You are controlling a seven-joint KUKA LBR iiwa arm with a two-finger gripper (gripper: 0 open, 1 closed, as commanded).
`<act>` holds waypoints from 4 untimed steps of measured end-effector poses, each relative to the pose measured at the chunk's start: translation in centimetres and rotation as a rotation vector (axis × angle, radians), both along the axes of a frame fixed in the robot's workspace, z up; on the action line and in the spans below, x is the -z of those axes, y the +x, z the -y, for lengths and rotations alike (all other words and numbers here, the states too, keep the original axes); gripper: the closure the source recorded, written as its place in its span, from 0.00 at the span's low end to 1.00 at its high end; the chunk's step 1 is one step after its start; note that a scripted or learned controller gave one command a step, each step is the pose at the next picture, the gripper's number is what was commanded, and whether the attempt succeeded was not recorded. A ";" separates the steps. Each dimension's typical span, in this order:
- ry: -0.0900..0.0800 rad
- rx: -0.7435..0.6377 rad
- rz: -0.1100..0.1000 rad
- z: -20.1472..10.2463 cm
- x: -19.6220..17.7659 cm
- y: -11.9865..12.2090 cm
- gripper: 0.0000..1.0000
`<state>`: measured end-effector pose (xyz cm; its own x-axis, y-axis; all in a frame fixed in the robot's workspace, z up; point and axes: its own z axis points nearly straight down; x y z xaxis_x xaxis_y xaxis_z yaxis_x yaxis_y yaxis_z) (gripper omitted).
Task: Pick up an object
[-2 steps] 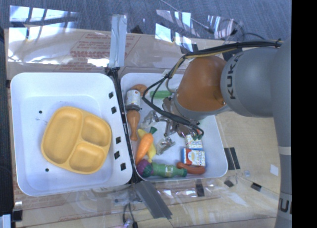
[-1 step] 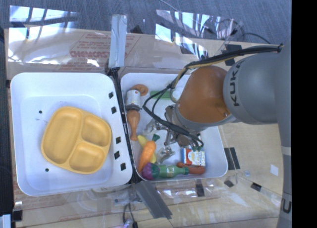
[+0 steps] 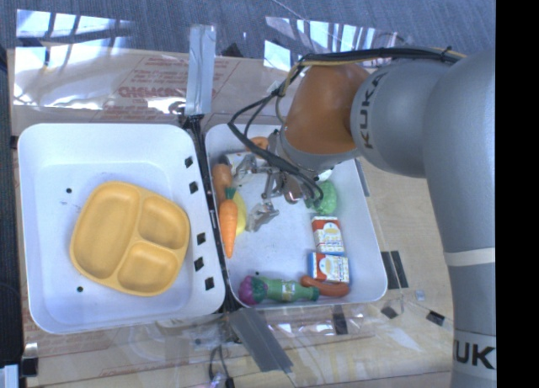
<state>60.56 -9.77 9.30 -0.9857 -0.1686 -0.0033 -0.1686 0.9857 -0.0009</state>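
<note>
**Robot arm reaches into crowded right bin, claw low among toy food**

The grey arm [image 3: 421, 117] sweeps in from the right of the frame and bends down so its claw [image 3: 268, 201] hangs near the middle of the right bin [image 3: 370, 252], where all the pickable things lie; whether the claw is wide or narrow cannot be told, and nothing shows between its tips. The left bin [image 3: 42, 209] carries a yellow tray [image 3: 128, 236], likely out of play. A carrot [image 3: 228, 222] lies just left of the claw along the bin's left wall, a green lump [image 3: 327, 199] just to its right, two small cartons [image 3: 330, 252] toward lower right.
</note>
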 end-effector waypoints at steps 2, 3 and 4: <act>0.003 -0.211 -0.008 9.5 -0.1 -2.4 0.00; 0.001 -0.196 -0.002 11.2 -1.0 -6.0 0.00; -0.002 -0.234 0.002 11.2 -0.1 -5.1 0.00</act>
